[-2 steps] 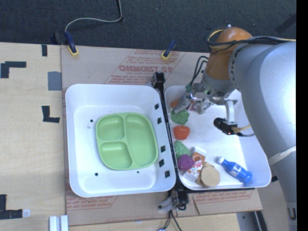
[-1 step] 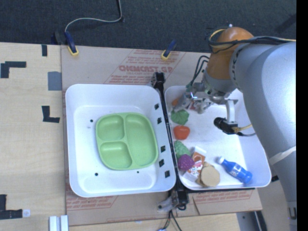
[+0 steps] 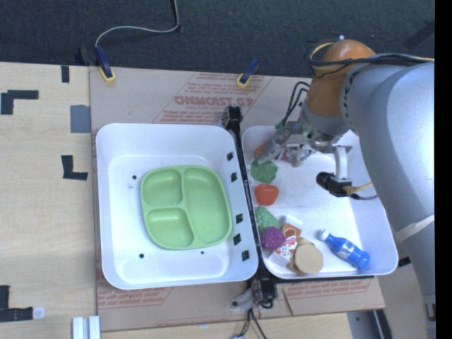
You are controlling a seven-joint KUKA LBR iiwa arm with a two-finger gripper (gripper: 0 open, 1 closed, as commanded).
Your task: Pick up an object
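The right bin [image 3: 367, 214] holds several small toy items. A green leafy piece [image 3: 263, 170] lies near its back left, with a red tomato [image 3: 266, 193] just in front of it. Further forward lie a green broccoli-like piece [image 3: 266, 218], a purple grape bunch [image 3: 272, 239], a small carton [image 3: 289, 233], a tan round cookie [image 3: 308, 258] and a blue bottle [image 3: 346, 250]. My gripper [image 3: 288, 149] hangs low over the back left of this bin, right beside the green leafy piece. An orange bit [image 3: 260, 149] shows by its left side. I see nothing clearly between the fingers.
The left bin [image 3: 116, 189] carries a green divided plate [image 3: 186, 206]. A black clip divider [image 3: 239, 182] runs between the bins. The grey arm [image 3: 395, 133] covers the right bin's back right corner. Yellow clamps [image 3: 247, 74] and a cable [image 3: 141, 30] lie behind the bins.
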